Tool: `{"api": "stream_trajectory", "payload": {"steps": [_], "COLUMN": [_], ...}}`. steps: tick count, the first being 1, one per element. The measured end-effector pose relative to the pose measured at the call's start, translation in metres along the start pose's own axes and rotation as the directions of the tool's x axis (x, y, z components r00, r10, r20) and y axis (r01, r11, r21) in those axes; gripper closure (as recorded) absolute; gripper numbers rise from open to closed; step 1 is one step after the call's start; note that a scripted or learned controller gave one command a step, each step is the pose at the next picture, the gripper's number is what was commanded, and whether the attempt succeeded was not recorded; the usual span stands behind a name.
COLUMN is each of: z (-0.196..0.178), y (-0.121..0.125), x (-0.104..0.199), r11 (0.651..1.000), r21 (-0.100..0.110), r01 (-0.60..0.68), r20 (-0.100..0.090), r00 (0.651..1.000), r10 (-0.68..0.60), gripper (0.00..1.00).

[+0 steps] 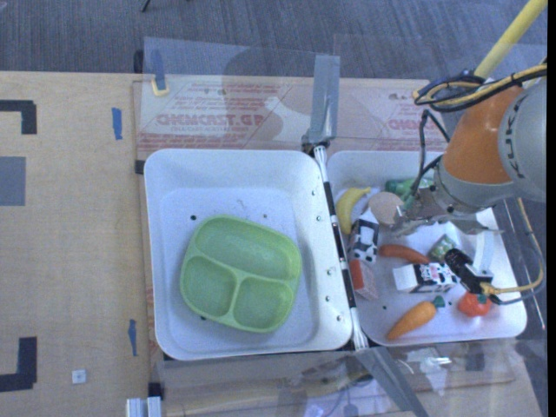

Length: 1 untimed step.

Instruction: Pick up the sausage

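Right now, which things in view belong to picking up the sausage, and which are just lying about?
Job:
sausage
claw
right bin

Lying about:
green tray
left bin
banana
carrot
tomato
toy cows

Two bins [165,181], one plate [241,274], one carrot [412,318], one banana [349,205].

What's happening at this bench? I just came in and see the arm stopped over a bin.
A grey KUKA arm with an orange band reaches from the right over the right bin, which holds toy food: a sausage, a banana, a carrot and a tomato. Its gripper hangs just above the sausage, which lies on the bin floor, not yet lifted. The left bin holds a green divided plate.
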<state>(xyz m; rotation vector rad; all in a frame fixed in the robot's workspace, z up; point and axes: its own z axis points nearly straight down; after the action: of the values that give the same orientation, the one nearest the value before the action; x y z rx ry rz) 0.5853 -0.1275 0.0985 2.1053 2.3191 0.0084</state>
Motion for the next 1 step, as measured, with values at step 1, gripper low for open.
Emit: {"api": "stream_trajectory", "payload": {"steps": [1], "z": [0.0], "y": [-0.0001], "x": [-0.0001], "r11": [1.0], "r21": [0.0], "r01": [0.0], "r20": [0.0], "r00": [1.0], "r10": [0.0], "gripper": [0.0]}}
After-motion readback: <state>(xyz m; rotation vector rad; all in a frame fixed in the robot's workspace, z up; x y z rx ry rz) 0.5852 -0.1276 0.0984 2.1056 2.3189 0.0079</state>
